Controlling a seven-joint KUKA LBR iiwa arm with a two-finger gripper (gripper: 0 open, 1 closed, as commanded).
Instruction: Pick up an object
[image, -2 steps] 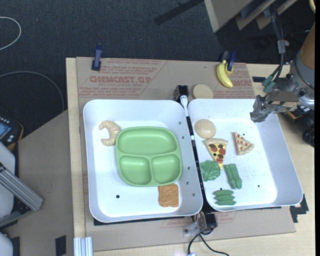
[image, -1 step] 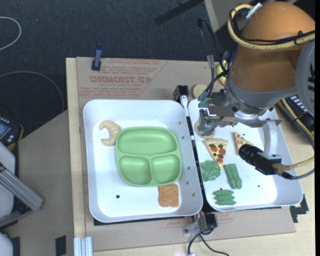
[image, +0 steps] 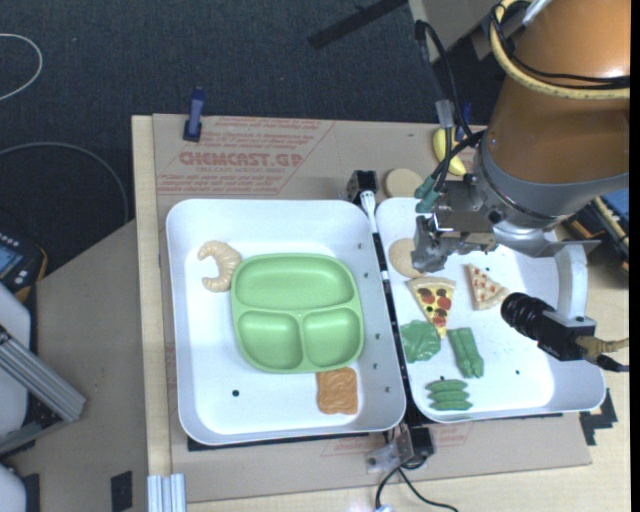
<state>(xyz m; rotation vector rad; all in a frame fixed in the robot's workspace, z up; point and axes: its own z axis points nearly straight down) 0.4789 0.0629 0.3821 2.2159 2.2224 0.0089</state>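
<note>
— What finish is seen on the bins (image: 190, 300)?

— Smooth white plastic, faintly glossy. The green tray (image: 297, 310) is seen as matt plastic.

— And the board (image: 240, 160) beneath?

— Brown paper-faced sheet, printed in red, dull. The floor (image: 90, 90) is covered in dark, rough carpet.

— The arm (image: 560, 90)?

— A glossy orange band is shown above smooth grey casing. The toy foods, such as the pizza slice (image: 433, 298), appear as soft-sheened plastic.

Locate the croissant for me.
The croissant lies in the left bin, near its upper-left corner, just beside the upper-left edge of the green divided plate and well away from the gripper over the right bin.
</note>
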